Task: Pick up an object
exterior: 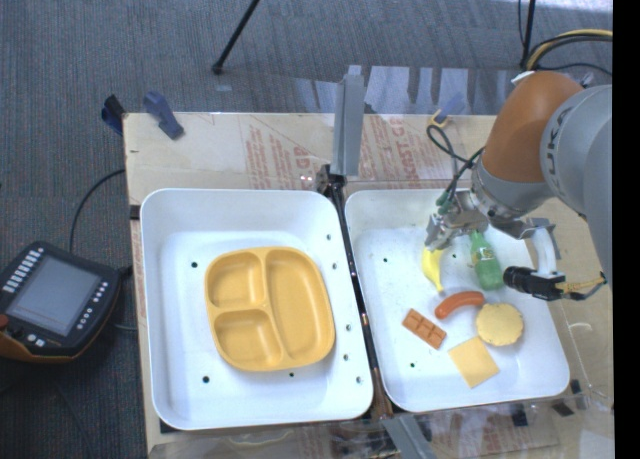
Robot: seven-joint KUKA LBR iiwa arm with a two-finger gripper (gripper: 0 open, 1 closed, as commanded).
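Toy food items are seen scattered in the right bin (pixel 400 387): a yellow banana (pixel 432 269), a green bottle (pixel 486 262), a red sausage (pixel 459 303), a round tan cookie (pixel 499 324), a yellow cheese slice (pixel 472 362) and a brown chocolate bar (pixel 424 328). The gripper (pixel 446 230) is positioned low over the upper part of that bin, just above the banana and beside the green bottle. Whether the gripper is open or closed cannot be told, and nothing is seen gripped. The sausage lies between the banana and the cookie, with the cheese slice just below the cookie. In the left bin (pixel 170 247) a yellow divided plate (pixel 268 307) with three compartments is set near the middle. Both bins rest side by side on the surface (pixel 240 152). A handheld control pendant (pixel 50 299) lies on the carpeted floor to the left.
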